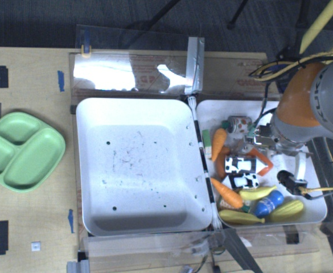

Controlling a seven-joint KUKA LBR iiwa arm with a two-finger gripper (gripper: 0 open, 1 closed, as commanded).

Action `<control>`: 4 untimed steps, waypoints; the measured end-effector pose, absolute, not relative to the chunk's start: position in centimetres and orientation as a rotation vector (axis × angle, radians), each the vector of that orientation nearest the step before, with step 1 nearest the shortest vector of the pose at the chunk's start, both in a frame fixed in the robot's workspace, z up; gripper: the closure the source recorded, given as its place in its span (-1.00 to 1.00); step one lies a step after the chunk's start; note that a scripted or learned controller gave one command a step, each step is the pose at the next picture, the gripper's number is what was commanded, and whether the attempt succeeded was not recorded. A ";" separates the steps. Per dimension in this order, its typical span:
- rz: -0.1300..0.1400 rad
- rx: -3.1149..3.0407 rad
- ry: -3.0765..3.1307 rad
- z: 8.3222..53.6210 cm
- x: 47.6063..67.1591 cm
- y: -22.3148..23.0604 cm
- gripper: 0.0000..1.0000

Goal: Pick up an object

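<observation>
Bananas [256,193], carrots [227,192] crowd hand [256,138].

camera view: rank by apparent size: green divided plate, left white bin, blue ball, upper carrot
1. left white bin
2. green divided plate
3. upper carrot
4. blue ball, partly hidden among the bananas, so its rank is less sure.

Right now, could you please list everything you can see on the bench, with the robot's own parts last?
White bins: 2, white; left bin at centre, right bin beside it on the right.
Divided plate: 1, green, on the bench far left.
Carrots: 2, orange, right bin, near its left wall.
Bananas: about 2, yellow, front of right bin.
Blue object: 1, blue, among the bananas.
Black-and-white object: 1, middle of right bin.
Arm: 1, grey with orange band, over the right bin.
Gripper: 1, low among the items.
</observation>
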State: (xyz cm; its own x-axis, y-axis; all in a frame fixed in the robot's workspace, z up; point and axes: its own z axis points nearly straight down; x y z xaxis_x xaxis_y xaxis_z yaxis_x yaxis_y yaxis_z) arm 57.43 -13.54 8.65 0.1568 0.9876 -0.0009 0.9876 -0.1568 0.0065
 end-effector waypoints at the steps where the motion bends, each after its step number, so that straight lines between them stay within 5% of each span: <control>1: -0.001 2.398 2.030 17.8 56.5 -10.7 -1.00; 2: 0.027 2.583 1.766 9.3 53.1 -9.2 -1.00; 3: -0.002 2.488 1.920 18.3 53.0 -9.0 -1.00; 4: -0.006 2.638 1.713 22.4 48.1 -7.3 -1.00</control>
